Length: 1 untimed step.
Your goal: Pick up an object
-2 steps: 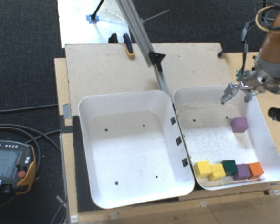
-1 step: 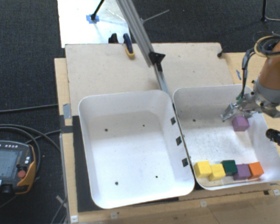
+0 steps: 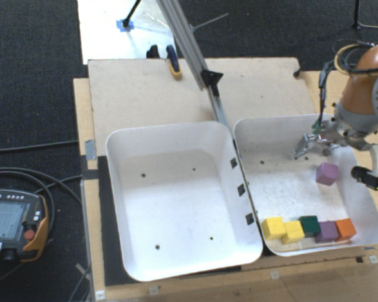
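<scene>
A lilac cube lies by itself in the right bin, toward its right wall. Along that bin's front edge sit a yellow block, a second yellow block, a green block, a purple block and an orange block. My gripper hangs over the back half of the right bin, up and to the left of the lilac cube and apart from it. The grey arm with its orange band comes in from the right.
The left bin stands beside the right one, sharing a raised middle wall. A slanted metal pole crosses the back board. A teach pendant and cables lie on the floor at the left.
</scene>
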Motion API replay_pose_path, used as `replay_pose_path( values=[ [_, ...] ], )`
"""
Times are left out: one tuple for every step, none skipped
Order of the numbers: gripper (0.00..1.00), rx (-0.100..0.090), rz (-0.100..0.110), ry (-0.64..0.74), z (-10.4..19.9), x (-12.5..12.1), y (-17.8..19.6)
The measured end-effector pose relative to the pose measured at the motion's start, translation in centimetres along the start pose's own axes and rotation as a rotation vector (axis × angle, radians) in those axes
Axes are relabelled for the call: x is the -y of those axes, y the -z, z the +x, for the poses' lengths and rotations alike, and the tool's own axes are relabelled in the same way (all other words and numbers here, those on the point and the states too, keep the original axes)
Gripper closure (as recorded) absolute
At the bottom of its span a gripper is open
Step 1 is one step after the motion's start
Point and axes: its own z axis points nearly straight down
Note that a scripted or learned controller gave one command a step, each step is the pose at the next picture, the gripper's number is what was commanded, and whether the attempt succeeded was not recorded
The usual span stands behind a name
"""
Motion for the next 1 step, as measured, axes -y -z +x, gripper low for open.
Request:
replay_pose_path(
  values=[
    [0.00, -0.001, 0.003, -0.001, -0.03, -0.90, -0.01]
  ],
)
